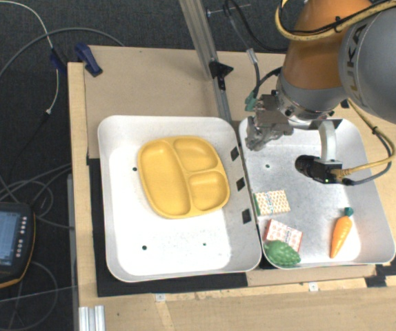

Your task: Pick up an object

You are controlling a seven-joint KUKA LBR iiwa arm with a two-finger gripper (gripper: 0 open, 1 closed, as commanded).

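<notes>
The gripper (259, 138) hung low over the far left corner of the right bin (370, 185), hard by the wall it shared with the left bin (115, 185). Its fingers pointed down toward the bin floor, but at that slant and size I could not tell whether they stood wide or narrow; nothing showed between them. Every candidate object lay toward the near edge of the bin from there. Closest was the patterned square packet (272, 202), almost directly in line toward the camera from the gripper, lying flat with bare floor between. Just beyond it, still nearer the front rim, lay the red-and-white carton (283, 234), touching or just beside the green vegetable toy (282, 254) at the bin's near left corner. The carrot (341, 234) lay well apart, off toward the near right, its long axis running roughly far-to-near with the green top at the far end. By my judgement the packet was the nearest reach, calling for a short travel toward the front rim before any descent. The yellow divided tray (183, 176) sat in the left bin
</notes>
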